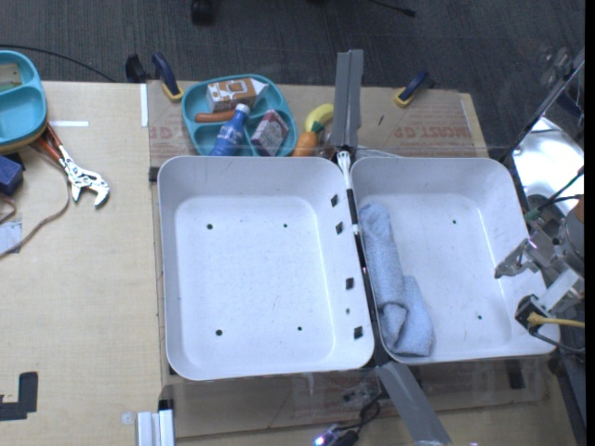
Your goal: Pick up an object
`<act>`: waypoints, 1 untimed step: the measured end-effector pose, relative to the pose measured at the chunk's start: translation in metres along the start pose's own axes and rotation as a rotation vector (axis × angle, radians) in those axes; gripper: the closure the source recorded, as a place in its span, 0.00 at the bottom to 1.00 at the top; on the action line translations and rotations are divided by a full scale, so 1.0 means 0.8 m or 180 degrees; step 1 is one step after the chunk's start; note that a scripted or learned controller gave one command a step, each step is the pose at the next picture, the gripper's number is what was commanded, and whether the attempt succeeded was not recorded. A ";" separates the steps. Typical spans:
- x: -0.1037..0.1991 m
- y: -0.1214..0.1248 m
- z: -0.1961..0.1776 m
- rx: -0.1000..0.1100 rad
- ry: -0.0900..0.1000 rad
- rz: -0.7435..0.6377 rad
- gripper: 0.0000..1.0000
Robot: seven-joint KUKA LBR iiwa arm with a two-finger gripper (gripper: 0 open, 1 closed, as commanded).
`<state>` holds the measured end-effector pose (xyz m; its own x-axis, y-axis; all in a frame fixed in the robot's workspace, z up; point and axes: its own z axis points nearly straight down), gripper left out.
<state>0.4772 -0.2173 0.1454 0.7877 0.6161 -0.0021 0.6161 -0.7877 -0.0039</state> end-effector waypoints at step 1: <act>0.000 -0.001 0.001 0.0000 -0.0002 0.0001 0.00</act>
<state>0.4772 -0.2168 0.1447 0.7879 0.6157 -0.0027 0.6157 -0.7880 -0.0039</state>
